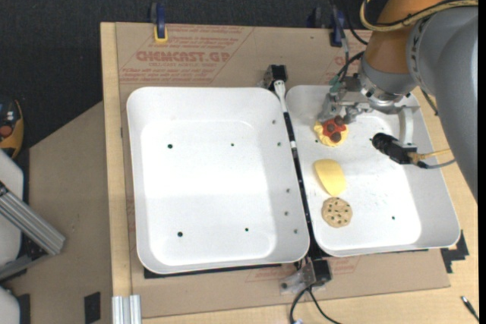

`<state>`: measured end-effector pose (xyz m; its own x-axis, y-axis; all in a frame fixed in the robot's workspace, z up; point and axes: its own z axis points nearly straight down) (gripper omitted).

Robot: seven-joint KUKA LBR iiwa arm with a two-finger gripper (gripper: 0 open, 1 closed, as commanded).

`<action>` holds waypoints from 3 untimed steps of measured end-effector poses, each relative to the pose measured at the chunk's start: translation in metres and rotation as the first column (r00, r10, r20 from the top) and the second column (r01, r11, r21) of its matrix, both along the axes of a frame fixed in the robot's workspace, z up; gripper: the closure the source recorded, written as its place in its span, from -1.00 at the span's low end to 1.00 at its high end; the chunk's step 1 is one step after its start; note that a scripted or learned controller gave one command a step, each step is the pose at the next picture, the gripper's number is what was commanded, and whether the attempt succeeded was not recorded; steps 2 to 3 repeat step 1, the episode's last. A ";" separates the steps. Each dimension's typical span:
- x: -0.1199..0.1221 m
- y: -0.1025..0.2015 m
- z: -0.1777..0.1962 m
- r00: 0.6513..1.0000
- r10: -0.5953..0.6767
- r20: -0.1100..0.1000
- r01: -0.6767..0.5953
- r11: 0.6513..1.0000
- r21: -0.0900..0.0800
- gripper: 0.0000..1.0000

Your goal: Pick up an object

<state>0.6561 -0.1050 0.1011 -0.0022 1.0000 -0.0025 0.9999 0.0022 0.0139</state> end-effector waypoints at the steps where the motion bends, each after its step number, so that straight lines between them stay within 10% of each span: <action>1: 0.013 0.077 0.090 1.000 0.006 -0.003 -0.006 1.000 0.004 1.00; 3: 0.013 0.077 0.090 1.000 0.006 -0.003 -0.006 1.000 0.004 1.00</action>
